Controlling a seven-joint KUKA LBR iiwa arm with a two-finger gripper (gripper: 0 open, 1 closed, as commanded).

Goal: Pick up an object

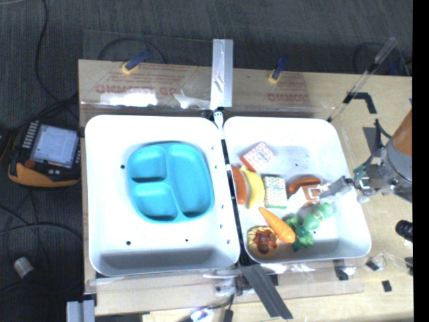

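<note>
The right bin (335, 139) holds a pile of toy food. There is a red-and-white box (258, 155), a banana (252, 187), a green-and-white packet (273, 191) and a brown sausage (303, 182). Nearer the front lie a carrot (277, 225), a green vegetable (307, 224) and a round dish of food (263, 240). My gripper (333, 189) reaches in low from the right, over the bin's right side. Its tip is beside a small orange-and-white piece (312, 193) and just above the green vegetable. Whether it touches either of them is unclear.
The left bin (107, 247) contains a blue divided plate (167, 180). A metal post (222, 72) stands behind the wall between the bins. The arm's wrist (392, 173) hangs over the bench to the right of the right bin.
</note>
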